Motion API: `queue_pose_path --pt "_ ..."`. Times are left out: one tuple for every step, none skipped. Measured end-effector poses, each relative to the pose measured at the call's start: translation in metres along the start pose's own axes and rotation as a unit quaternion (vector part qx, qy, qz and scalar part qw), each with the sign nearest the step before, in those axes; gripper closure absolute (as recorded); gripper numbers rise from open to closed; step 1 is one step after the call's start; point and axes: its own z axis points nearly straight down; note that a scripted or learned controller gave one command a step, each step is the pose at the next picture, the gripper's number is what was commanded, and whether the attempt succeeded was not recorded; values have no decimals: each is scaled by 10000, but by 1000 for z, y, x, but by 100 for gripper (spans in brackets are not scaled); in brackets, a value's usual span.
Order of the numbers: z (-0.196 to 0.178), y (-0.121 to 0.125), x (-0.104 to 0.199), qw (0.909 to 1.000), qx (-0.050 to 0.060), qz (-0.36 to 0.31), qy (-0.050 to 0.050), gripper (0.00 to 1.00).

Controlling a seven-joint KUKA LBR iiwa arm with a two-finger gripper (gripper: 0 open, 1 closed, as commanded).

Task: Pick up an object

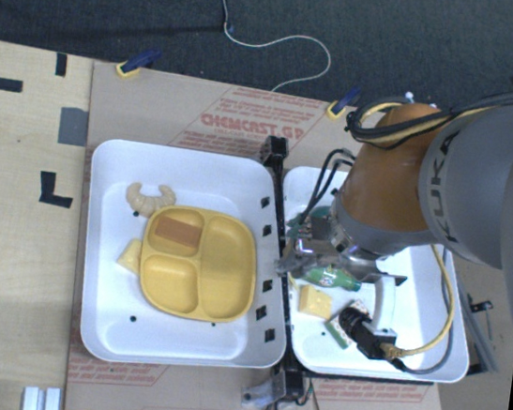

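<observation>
Plainly, our hand (pixel 311 254) hangs over the small green object (pixel 330 278) beside the pale yellow wedge (pixel 316 302); its grip we cannot tell, so it may slip.

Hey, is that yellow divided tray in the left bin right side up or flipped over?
Right side up. The yellow divided tray lies flat in the left bin with its compartments facing up, one holding a brown piece.

Divided plate (pixel 201 265) in left bin (pixel 102 225); bottle (pixel 330 278), cheese wedge (pixel 316 301) in right bin (pixel 433 362)
</observation>
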Motion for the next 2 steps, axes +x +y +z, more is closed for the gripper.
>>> queue_pose_path --pt "-19 1 -3 10000 -31 8 -1 100" --pt "0 2 -1 10000 -10 7 -7 100"
